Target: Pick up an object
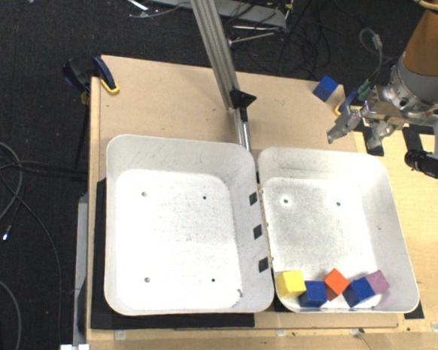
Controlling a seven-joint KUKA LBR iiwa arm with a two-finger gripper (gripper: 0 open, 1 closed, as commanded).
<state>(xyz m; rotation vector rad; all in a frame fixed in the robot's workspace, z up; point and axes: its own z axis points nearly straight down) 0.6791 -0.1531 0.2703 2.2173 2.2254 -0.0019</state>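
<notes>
**Gripper raised, blocks waiting**

The gripper (360,127) hangs above the right bin's (396,222) far edge, fingers spread and apparently empty. The approach is unstarted. Five blocks crowd the near wall; the yellow block (291,282), at the cluster's end, calls for a long descent.

No legible text, label, brand, number or sign appears on any surface. The two shallow white plastic bins (172,295) carry only grey speckling. The small coloured cubes (337,282) have plain faces. The tan wooden counter (172,99) is unmarked.
</notes>
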